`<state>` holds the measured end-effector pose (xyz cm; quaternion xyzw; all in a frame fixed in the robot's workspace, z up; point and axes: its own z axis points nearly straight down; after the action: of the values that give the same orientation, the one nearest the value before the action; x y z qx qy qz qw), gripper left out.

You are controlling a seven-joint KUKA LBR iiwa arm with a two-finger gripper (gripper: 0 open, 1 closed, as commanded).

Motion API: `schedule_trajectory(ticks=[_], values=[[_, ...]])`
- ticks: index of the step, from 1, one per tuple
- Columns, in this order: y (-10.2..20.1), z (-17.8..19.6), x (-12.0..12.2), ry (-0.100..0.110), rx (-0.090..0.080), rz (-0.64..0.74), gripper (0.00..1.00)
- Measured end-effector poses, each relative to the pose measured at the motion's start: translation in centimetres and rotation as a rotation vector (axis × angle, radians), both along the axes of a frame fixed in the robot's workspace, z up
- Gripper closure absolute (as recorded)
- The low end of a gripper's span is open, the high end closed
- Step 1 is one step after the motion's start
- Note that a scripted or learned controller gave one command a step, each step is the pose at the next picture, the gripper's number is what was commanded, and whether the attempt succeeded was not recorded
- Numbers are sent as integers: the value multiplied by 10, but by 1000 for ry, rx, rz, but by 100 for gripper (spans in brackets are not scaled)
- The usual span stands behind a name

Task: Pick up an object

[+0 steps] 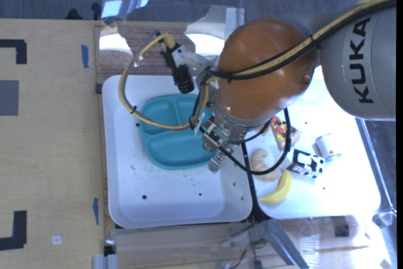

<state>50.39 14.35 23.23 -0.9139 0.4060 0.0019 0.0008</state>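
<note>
pincer [215,160] hung low over blue divided plate [173,135] in left bin [126,198], its grip state impossible to tell; placement suggested a grasp at the plate's near rim.

The grey arm [368,66] carries the brand name "KUKA" in black capitals, running sideways along its casing. No other text is legible.

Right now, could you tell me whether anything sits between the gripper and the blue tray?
Nothing visible does. The gripper hangs at the right edge of the blue tray in the left bin. The banana lies apart in the right bin.
</note>
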Motion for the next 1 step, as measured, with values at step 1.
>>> schedule_trajectory(ticks=[1], values=[[17,-31,-14,0,-2,-708,100]])
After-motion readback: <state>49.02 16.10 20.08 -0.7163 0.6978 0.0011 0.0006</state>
